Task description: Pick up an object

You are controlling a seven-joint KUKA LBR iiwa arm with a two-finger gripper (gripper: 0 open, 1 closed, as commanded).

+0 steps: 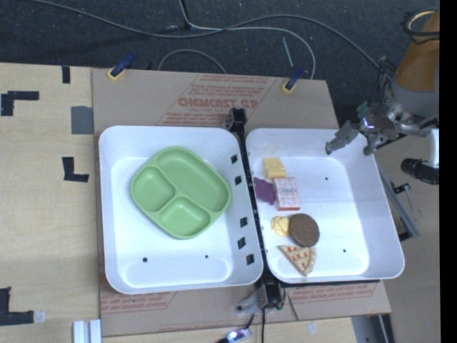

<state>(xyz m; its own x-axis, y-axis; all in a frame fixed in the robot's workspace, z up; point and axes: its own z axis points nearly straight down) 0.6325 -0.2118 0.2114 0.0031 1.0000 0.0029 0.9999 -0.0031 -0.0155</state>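
Several small food items lie along the left side of the right bin: a yellow block, a purple piece, a red and white packet, a pale yellow lump, a brown round cookie and a pizza slice. My gripper hovers at the bin's upper right corner, well away from the food. Its two fingers stand spread apart with nothing between them.
The left bin holds a green divided plate. Black clips run along the seam between the bins. Cables lie on the dark floor behind the bench. The arm's grey body with orange band rises at the right edge.
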